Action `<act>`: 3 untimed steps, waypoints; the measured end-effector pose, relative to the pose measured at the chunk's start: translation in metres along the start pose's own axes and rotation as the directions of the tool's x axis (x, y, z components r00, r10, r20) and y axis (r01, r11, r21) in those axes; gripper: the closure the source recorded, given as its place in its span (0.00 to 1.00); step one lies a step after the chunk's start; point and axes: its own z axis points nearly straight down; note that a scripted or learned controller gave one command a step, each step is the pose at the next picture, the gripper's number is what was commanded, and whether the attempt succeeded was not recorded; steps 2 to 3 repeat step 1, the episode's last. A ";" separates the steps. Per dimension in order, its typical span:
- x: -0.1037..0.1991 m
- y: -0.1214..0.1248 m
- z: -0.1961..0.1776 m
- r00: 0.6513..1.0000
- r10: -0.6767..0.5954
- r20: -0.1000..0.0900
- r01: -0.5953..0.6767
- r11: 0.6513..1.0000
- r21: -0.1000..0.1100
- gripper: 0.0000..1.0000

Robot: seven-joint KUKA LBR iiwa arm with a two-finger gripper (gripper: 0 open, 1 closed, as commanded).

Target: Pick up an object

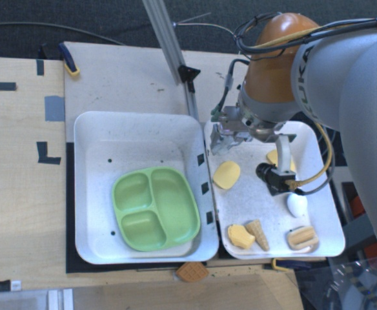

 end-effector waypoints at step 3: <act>0.052 0.007 0.002 1.000 0.001 0.001 -0.001 1.000 0.001 1.00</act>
